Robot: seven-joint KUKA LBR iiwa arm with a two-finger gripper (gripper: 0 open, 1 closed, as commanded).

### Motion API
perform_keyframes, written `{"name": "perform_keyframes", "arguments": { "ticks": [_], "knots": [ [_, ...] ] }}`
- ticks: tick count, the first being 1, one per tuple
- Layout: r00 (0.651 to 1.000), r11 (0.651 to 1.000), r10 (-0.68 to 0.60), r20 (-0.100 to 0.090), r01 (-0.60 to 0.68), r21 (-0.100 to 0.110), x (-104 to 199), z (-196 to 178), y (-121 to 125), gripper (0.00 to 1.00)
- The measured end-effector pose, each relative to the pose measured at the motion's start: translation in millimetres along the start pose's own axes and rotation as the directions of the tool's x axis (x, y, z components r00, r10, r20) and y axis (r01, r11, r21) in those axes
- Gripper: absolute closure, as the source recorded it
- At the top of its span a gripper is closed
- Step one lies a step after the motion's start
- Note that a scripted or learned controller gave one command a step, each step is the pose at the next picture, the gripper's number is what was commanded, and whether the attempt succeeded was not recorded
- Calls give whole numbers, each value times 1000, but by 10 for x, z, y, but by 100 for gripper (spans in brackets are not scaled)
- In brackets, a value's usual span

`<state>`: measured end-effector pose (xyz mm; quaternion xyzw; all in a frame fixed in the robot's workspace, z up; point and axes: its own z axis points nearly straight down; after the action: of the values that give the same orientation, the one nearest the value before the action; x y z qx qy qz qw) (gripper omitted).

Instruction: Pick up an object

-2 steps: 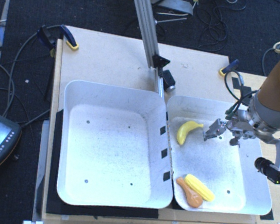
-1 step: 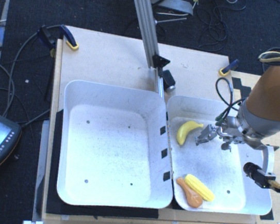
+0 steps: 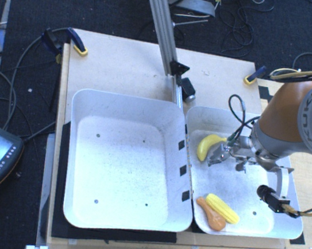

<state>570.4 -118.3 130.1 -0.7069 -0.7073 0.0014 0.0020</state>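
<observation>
The left bin (image 3: pixel 121 162) is seen with nothing resting on its floor, so the work is confined to the right bin (image 3: pixel 258 220). In that bin a yellow banana (image 3: pixel 206 146) lies near the far left corner, close to the wall shared with the left bin. Its long axis is curved and runs at a slant, one end toward the left wall and nearer the front, the other toward the far edge and the gripper. The gripper (image 3: pixel 219 154) is placed right beside the banana's right end, apparently touching it; whether the fingers are spread or closed cannot be told, and the banana is not seen held between them. Near the front edge of the right bin, a corn cob (image 3: pixel 223 209) lies across an orange piece (image 3: pixel 212 215), both slanting from far left to near right.

For a good grasp, the fingers should be set across the banana's short width near its middle, not along its curve, and lowered fully before closing; the nearby wall leaves little room on the left side.
</observation>
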Motion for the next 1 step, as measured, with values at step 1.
{"name": "perform_keyframes", "arguments": {
  "ticks": [1],
  "knots": [
    [1000,1000,0,1,0,-5,-6,-129,11,100]
  ]
}}
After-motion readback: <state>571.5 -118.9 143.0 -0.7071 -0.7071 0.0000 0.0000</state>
